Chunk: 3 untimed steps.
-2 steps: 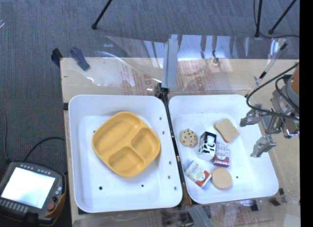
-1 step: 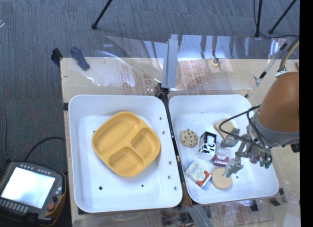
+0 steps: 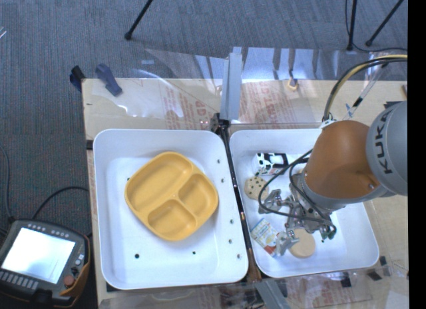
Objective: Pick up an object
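My gripper (image 3: 293,234) hangs low in the right bin (image 3: 363,251), under the orange wrist band. Just below its fingertips lies a tan round disc (image 3: 303,248). A small red and white packet (image 3: 263,232) lies to the left of the fingers. A round cookie (image 3: 253,186) and a black and white spotted toy (image 3: 269,162) lie further back in the same bin. Nothing shows clearly between the fingers. The arm hides part of the bin's middle.
The left bin (image 3: 113,261) holds a yellow divided plate (image 3: 172,195). A metal post (image 3: 231,84) stands behind the two bins. A teach pendant (image 3: 41,259) lies on the floor at the lower left. Tripod legs cross the carpet at the back.
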Each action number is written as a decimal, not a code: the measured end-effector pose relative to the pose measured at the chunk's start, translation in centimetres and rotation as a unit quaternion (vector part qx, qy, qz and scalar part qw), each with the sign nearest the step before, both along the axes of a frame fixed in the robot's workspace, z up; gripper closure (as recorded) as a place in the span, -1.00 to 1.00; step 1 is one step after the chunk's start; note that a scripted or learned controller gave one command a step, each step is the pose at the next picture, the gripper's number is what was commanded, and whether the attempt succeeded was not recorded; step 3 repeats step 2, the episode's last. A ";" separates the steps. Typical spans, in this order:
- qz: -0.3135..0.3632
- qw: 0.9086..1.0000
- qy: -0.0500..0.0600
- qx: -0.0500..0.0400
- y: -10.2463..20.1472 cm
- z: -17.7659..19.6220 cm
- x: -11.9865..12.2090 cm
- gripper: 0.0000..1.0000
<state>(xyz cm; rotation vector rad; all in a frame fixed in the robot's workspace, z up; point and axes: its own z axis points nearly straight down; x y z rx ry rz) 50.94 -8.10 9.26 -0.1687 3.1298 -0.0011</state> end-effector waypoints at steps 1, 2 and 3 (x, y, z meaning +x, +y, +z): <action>0.004 1.000 -0.009 0.000 0.3 1.3 0.6 1.00; -0.105 0.994 0.004 0.001 2.6 9.4 -1.0 1.00; -0.105 0.994 0.004 0.001 2.6 9.4 -1.0 1.00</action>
